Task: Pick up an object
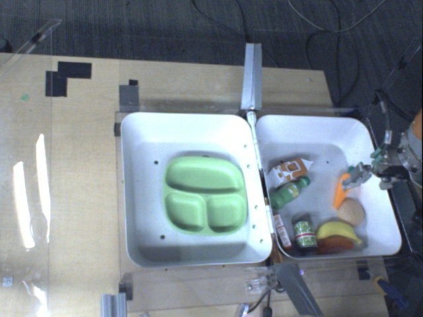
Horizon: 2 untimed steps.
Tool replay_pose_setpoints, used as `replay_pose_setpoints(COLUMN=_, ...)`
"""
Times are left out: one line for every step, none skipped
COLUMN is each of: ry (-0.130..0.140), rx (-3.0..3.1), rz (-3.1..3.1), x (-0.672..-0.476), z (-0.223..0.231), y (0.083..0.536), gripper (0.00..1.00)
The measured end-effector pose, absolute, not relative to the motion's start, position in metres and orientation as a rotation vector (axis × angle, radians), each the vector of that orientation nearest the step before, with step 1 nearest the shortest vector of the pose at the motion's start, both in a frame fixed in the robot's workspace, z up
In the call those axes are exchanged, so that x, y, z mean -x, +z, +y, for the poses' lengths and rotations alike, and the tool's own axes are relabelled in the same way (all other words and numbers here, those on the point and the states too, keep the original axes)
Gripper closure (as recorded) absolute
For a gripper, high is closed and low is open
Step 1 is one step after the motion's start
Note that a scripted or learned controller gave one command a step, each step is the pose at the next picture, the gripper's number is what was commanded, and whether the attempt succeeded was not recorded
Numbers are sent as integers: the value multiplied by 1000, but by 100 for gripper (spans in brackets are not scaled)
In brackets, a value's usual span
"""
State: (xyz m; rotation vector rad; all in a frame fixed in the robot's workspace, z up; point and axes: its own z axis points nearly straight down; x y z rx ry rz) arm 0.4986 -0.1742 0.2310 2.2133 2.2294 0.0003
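Closest to the camera, along the near wall of the right bin (380, 134), lie a small green can (304, 233), a yellow banana (338, 230) and a red item (334, 244) under it, packed nearly touching. Just behind the banana sits a tan round item (351, 211), and an orange carrot (341, 189) lies next to it. A green bottle (289, 192) and a brown-and-white packet (291, 170) rest near the divider. The left bin (139, 177) holds a green divided tray (203, 193).

The gripper (360, 173) hangs at the right side of the right bin, just beside the upper end of the carrot. Whether its jaws are apart or together cannot be told at this resolution; nothing is visibly held.

Risk assessment:
- The carrot is the likeliest target. It is slim and tapered, so a closing jaw may squeeze it sideways and out of the grasp.
- The tan round item lies close by. A descending finger may strike it and push both pieces away.
- The bin wall is near on the right. A descent offset that way may hit the rim.
- The crowded near corner leaves little finger room around the banana and can.
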Motion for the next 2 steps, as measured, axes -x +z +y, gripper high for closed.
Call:
replay_pose_setpoints(ry=-1, rx=-2283, rz=2160, x=-547, z=-181, y=132, gripper=0)
replay_pose_setpoints(ry=7, rx=-2280, rz=2154, x=-575, z=-196, y=87, gripper=0)
